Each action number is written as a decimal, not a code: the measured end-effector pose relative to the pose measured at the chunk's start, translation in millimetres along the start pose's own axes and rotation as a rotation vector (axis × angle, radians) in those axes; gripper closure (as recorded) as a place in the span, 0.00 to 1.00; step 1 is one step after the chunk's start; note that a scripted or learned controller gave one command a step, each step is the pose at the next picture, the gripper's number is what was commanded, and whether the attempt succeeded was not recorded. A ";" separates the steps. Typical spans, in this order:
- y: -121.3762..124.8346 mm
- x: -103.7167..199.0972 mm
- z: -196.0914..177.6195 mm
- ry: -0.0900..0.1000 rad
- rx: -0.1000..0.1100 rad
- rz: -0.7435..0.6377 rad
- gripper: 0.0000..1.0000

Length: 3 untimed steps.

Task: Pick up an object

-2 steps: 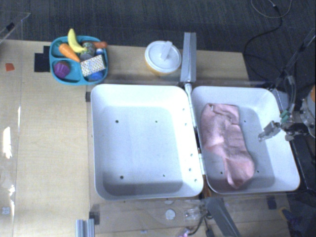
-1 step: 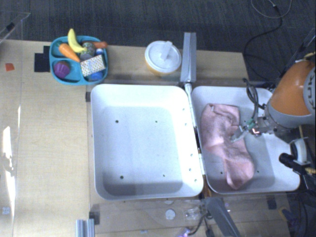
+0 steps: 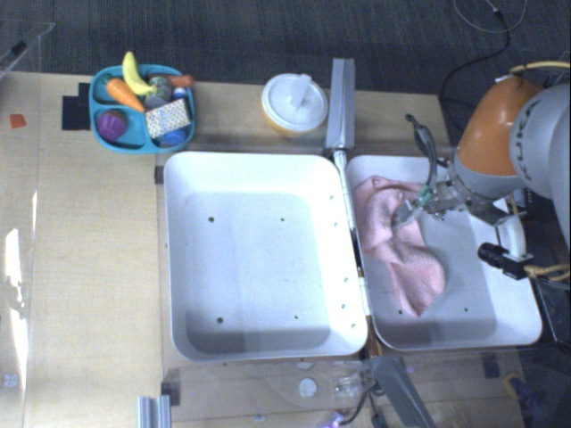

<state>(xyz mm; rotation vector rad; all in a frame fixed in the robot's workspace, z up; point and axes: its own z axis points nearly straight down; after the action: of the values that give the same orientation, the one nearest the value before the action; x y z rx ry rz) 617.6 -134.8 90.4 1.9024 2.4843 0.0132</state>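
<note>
A crumpled pink cloth (image 3: 399, 246) lies in the right bin (image 3: 500, 319), spread from its back left corner toward the middle. My gripper (image 3: 413, 212) reaches in from the right and hangs low over the cloth's upper right edge, at or very near the fabric. The grey arm with its orange band (image 3: 495, 132) stands over the bin's back right corner.
The left bin (image 3: 259, 257) sits beside the right one, with a metal bar (image 3: 340, 105) at the back between them. A yellow tub with a white lid (image 3: 295, 102) and a blue tray of toy food (image 3: 143, 105) stand behind the bins.
</note>
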 end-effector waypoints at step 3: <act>-8.3 49.3 -1.0 -0.002 -0.003 -0.043 0.00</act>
<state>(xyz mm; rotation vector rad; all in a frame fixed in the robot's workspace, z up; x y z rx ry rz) 596.7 -89.4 91.0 1.8466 2.5221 0.0145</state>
